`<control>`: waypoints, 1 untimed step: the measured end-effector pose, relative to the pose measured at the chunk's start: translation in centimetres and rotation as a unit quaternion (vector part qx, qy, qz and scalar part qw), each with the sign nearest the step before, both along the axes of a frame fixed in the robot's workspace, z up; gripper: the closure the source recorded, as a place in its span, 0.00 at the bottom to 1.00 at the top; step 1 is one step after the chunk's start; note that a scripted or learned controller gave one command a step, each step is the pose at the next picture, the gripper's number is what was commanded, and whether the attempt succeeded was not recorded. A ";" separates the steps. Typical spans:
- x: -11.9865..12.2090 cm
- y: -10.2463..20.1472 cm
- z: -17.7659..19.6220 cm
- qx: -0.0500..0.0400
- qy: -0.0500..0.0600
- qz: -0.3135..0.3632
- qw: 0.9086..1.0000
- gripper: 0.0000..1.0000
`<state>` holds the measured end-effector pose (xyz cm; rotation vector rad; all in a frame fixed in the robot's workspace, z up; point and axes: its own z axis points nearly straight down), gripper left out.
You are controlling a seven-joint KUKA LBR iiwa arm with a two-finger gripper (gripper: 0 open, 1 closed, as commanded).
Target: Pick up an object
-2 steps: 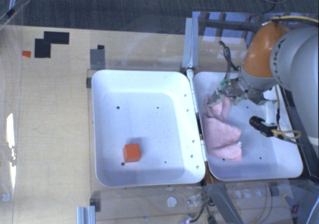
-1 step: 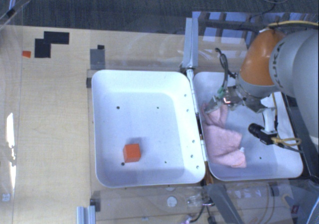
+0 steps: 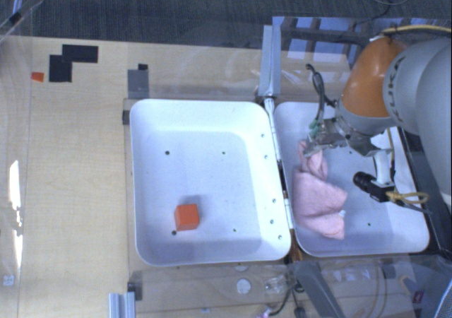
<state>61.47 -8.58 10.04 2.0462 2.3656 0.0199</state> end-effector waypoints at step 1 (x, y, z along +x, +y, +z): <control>0.0 0.0 0.0 0.000 0.000 0.000 1.000 0.00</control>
